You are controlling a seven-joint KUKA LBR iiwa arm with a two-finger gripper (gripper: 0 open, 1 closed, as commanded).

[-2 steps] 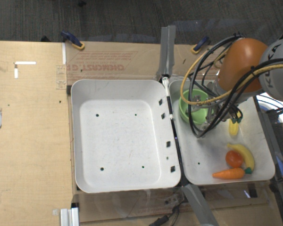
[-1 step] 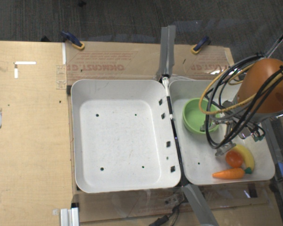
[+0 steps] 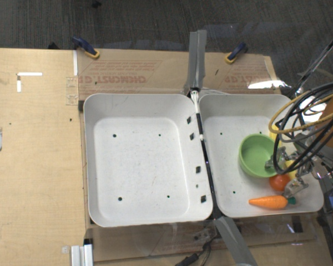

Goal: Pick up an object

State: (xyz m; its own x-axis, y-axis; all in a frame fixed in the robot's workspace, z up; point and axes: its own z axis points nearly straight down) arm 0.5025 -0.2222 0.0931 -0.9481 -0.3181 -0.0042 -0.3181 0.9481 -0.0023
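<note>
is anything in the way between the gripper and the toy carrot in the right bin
Nothing visible blocks it. The gripper sits just above the carrot's green end, beside an orange ball and the green bowl.

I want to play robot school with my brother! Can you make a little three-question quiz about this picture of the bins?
1. True or false: the green bowl sits in the right bin.
2. Which thing lies nearest the front edge of the right bin? A) the toy carrot B) the green bowl C) the orange-red ball
3. Fill in: the bundle of black cables hangs over the ____ bin.

Key: 1 true; 2 A; 3 right. The left bin shows its white floor with a few small dark holes.
</note>
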